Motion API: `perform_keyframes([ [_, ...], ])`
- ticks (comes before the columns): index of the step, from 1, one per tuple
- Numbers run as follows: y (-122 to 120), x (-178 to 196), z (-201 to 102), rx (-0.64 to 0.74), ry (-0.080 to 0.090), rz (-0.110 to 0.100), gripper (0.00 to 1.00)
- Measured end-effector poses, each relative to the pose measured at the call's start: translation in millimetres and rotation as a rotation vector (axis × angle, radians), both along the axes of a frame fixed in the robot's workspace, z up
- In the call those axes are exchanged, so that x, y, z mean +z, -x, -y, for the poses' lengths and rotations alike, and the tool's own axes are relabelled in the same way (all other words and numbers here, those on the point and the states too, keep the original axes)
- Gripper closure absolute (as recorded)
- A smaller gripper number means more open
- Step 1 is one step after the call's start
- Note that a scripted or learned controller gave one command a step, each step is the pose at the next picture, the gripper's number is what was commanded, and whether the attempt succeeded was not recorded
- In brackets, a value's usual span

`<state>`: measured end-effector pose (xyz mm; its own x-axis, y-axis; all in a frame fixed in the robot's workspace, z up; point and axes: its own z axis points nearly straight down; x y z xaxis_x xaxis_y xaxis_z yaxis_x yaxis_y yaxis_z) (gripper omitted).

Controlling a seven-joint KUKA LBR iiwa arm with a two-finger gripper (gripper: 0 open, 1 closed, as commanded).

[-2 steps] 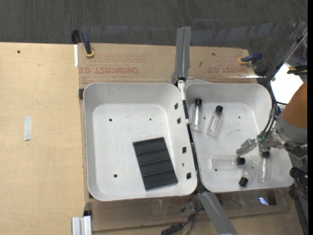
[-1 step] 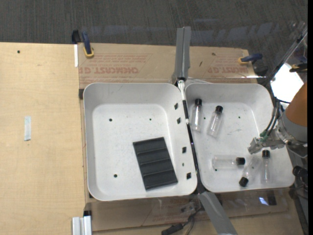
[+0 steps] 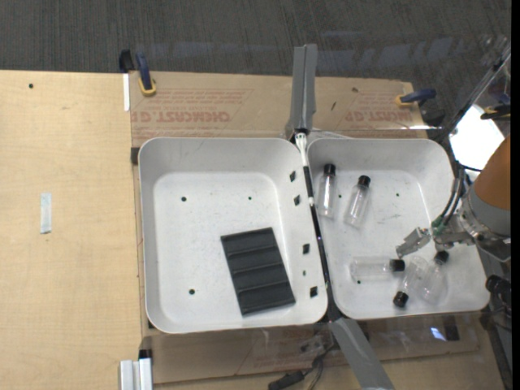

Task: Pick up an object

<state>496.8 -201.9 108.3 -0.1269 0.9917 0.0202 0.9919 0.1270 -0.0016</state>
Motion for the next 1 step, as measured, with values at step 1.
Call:
perform_keyframes([
  [1, 0.0, 0.0, 0.0, 0.000, 0.000, 0.000, 0.00],
])
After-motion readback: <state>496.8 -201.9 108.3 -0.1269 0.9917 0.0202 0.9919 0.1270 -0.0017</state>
